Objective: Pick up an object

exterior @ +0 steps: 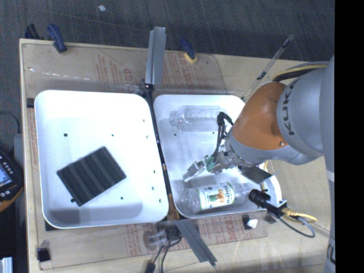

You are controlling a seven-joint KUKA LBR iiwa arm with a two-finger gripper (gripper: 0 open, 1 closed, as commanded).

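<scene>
Bottle (211, 198) in right bin (170, 152), claw (200, 169) low just above

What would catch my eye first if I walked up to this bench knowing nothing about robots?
Probably the big grey arm with its orange band, reaching in from the right over the right bin, its gripper low inside. Just in front of it a clear plastic bottle with a green and orange label lies on its side. In the left bin, a dark ribbed slab stands out against the white.
</scene>
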